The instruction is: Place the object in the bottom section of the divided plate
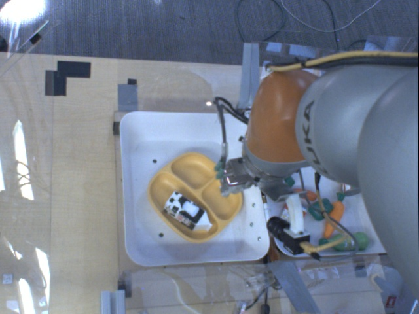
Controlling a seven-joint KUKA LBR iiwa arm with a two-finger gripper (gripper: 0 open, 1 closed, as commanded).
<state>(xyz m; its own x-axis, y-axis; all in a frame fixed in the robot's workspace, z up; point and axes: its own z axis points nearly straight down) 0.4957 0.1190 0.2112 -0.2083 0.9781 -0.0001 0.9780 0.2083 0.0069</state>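
- Reaching in from the right, the grey KUKA arm (366,123) with its orange band (278,120) hangs over the seam between the two white bins, its gripper (229,178) poised at the right rim of the yellow divided plate (190,175).
- Whether the fingers are apart or together cannot be told; the wrist and its cabling cover them from above, and nothing is visibly held between them.
- The object (185,211), a small black-and-white piece that looks like a printed box or card-backed toy, lies in the plate's large lower compartment, tilted along the compartment's long axis and near its bottom rim.
- The plate sits about mid-way in the left bin (141,241), apart from every wall, with its two smaller upper compartments bare.
- Judged from how things lie, the placement appears already made, with the object resting inside the bottom section rather than on a divider.
- The object appears light and fairly stiff, with flat faces that may be slick; its exact make is too small to tell.
- A pinch across its narrow width, near the middle, would likely suit it best, since a grip at one end could let it swing or slip.
- The right bin (366,250) holds a clutter of small items, among them an orange carrot-shaped toy (335,212) and green pieces, well apart from the plate.
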